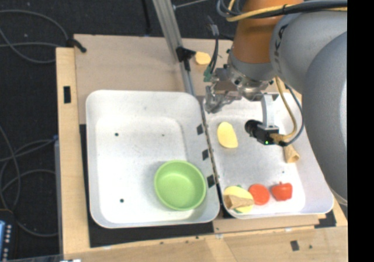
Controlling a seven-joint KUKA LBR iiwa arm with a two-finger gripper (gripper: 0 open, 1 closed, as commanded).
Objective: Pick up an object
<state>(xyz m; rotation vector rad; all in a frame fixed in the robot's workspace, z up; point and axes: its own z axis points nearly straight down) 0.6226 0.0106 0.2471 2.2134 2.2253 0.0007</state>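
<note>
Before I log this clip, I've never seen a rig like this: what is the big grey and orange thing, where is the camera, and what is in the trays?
The grey and orange shape is a robot arm reaching in from the right. The one camera is fixed above the bench and looks down at a slant. The arm's gripper hangs over the far end of the right bin; I cannot tell whether it is open or shut, and nothing is visibly held.

The left bin holds a green bowl. The right bin holds toy foods: a yellow lemon-like piece, a red tomato, a red pepper-like piece, a yellow-and-tan piece at the near corner, and a small tan piece. Another yellow piece lies on the bench beyond the bins.
</note>
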